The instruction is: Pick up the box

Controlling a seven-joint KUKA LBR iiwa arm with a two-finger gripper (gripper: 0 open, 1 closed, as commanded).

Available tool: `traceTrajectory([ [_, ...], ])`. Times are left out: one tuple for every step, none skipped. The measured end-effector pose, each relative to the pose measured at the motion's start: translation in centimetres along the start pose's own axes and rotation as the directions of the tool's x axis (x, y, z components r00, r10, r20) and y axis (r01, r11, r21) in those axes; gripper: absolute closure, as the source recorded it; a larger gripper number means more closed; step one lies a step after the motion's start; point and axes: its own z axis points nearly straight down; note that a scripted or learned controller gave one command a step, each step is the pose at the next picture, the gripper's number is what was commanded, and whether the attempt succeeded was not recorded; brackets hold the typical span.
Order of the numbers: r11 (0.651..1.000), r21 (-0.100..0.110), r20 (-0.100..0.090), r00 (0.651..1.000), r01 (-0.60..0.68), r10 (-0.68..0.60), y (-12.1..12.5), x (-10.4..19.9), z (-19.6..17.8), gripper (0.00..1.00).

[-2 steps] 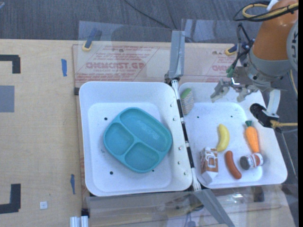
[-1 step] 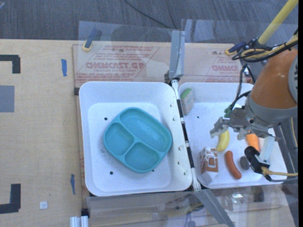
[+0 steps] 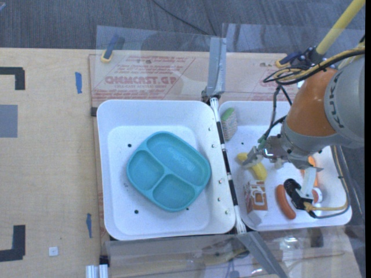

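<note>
Where the grey arm with its orange band ends, the gripper (image 3: 262,155) hangs low over the middle of the right bin (image 3: 250,133). Whether it is spread or closed cannot be told, and nothing can be seen held in it. Just beneath it lies a short, smooth yellow piece (image 3: 258,171) with a rounded shape.

The box (image 3: 255,196) lies flat toward the near end of that bin, close to the wall shared with the other bin and just below the yellow piece. It is one small rectangular carton, brown and white, and its print is too small to read. Just to its right lies one glossy red-orange sausage (image 3: 284,202). At the far end of the bin, against the same wall, lies one green-and-white container (image 3: 230,122).

The left bin (image 3: 116,116), one of two shallow white plastic bins, holds one teal plate (image 3: 168,170). It is smooth, has rounded corners and is divided into three compartments.

Behind the bins, a clear sheet (image 3: 145,77) lies on the pale wooden bench (image 3: 46,155). It carries reddish lettering that looks like "CHEMCAST GP".
</note>
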Motion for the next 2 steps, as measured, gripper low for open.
traceTrajectory([
  [0.981,0.0,0.001,0.981,-0.194,0.194,2.9,3.7,-8.9,0.0],
  [0.964,-0.003,-0.002,0.964,-0.266,0.266,-7.7,-0.6,-3.7,0.0],
])
